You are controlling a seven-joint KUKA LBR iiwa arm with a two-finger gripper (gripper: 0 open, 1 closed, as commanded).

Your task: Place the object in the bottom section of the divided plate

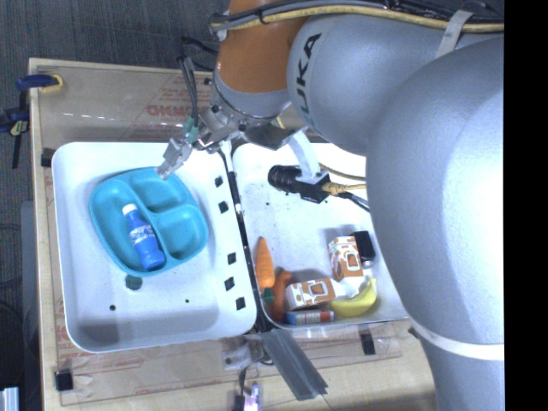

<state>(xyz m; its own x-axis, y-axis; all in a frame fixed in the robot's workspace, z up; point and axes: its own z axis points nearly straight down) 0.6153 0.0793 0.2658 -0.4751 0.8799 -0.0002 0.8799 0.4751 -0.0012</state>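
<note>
A blue divided plate (184, 245) lies in the left bin (94, 324). A small blue bottle with a white cap and a white label (142, 238) lies inside the plate, in the long section on its left and lower side, cap toward the back. My gripper (174, 158) hangs over the plate's far right rim, above the upper section and apart from the bottle. Nothing shows in it.
The right bin (282, 217) holds a carrot (265, 262), two orange-and-white cartons (309, 293) (345, 258), a banana (363, 299) and a small black item (364, 244) along its near side. The arm's grey bulk covers the right bin's far and right parts.
</note>
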